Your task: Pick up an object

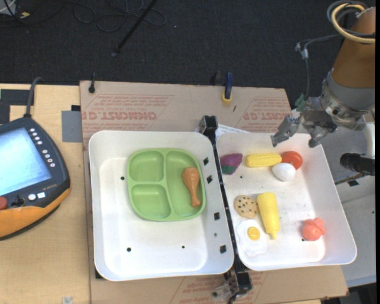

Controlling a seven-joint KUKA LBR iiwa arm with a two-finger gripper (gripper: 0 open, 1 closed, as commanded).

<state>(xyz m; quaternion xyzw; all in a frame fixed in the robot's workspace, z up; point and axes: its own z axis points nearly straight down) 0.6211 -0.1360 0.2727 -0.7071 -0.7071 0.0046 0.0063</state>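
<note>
My gripper [300,132] hangs open above the far edge of the right bin [332,198], with nothing between its fingers. Just below it lie a yellow corn cob [263,161], a red tomato [292,159] and a white egg [283,172]. A purple grape piece [230,162] sits at the bin's far left. Nearer the front are a cookie [244,206], a yellow bottle [268,215], a fried egg [252,235] and a red strawberry [312,230]. In the left bin [107,233], a green divided plate [163,184] holds a chicken drumstick [192,185].
A teach pendant [22,173] with a screen lies on the bench at the left. Cardboard [145,106] lies under and behind both bins. A blue-and-yellow clamp [227,88] stands at the cardboard's far edge. Cables trail across the dark floor behind.
</note>
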